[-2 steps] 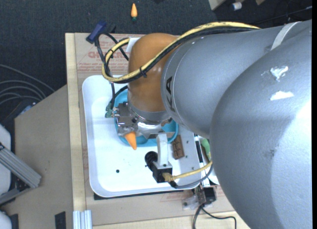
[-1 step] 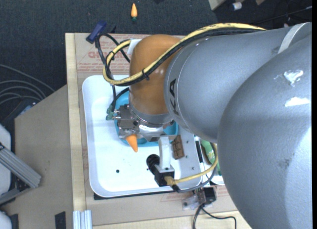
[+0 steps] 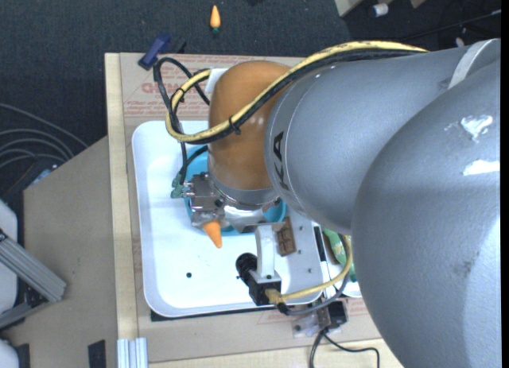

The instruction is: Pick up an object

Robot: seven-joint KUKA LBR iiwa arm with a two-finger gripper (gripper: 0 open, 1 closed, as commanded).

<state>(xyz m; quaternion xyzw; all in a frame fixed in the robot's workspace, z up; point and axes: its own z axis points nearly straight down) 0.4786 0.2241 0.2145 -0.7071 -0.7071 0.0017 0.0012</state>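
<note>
The grey arm with its orange band (image 3: pixel 242 132) reaches low into the left white bin (image 3: pixel 159 199) and covers most of it. My gripper (image 3: pixel 215 217) points down beneath the wrist and is largely hidden by it. A small orange carrot-shaped object (image 3: pixel 213 234) pokes out right below the wrist. A blue object (image 3: pixel 194 209) lies under the gripper, its edges showing on both sides of the wrist. Whether either one is held cannot be seen.
A green object (image 3: pixel 340 249) peeks out from under the arm towards the right bin. A small black speck (image 3: pixel 188 274) lies on the bin floor. Beyond the bench, an orange piece (image 3: pixel 215 17) and a blue piece (image 3: pixel 153 51) lie on the dark floor.
</note>
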